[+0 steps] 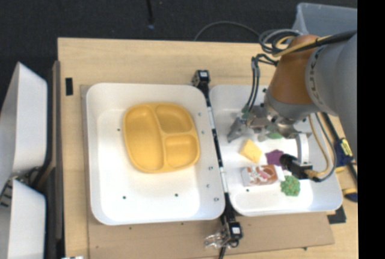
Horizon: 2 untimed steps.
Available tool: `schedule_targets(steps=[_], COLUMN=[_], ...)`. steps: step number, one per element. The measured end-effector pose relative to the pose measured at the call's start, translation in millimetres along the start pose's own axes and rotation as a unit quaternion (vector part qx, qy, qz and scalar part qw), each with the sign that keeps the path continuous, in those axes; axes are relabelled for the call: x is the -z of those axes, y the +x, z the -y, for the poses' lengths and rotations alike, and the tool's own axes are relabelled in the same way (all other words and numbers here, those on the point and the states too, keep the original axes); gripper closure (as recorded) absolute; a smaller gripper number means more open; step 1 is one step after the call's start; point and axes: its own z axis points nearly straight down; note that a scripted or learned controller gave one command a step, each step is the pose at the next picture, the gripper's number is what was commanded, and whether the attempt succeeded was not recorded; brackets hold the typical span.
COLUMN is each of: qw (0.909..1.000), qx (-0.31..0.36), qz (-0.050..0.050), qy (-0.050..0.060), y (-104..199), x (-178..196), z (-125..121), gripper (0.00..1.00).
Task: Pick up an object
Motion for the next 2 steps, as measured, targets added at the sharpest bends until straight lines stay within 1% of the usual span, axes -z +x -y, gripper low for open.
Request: schedule_targets(steps=[1,2], qw=[1.0000,1.0000], qx=[-0.003,0.000], qz=[-0.001,0.000], qy=[-0.004,-0.006], y=[-1,-7], x=[15,77], z=[-2,-8], gripper=[1.00,1.00])
